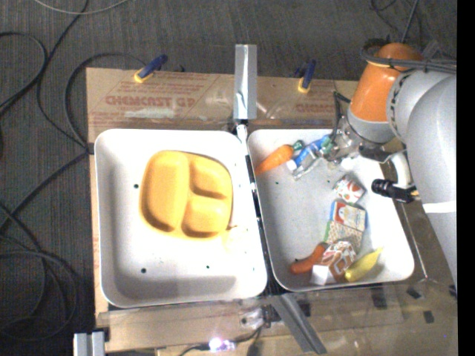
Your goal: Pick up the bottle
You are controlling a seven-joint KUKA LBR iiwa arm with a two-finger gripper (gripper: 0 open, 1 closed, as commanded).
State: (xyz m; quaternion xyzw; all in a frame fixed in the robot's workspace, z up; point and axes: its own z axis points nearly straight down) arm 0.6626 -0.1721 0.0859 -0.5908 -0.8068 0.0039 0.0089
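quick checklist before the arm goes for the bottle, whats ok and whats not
1. Bottle located: ok, lying in the right bin near its far edge.
2. Gripper near the bottle: ok, right beside its right end.
3. Bottle between the fingers: cannot tell.
4. Clear of neighbours: not ok, a carrot lies right against the bottle's left end.
5. Other clutter out of the way: ok, cartons and banana sit at the near end.

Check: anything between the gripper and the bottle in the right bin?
Nothing visible. The gripper is right at the bottle, at the bin's far end. The toy carrot lies beside the bottle on its far side from the gripper.
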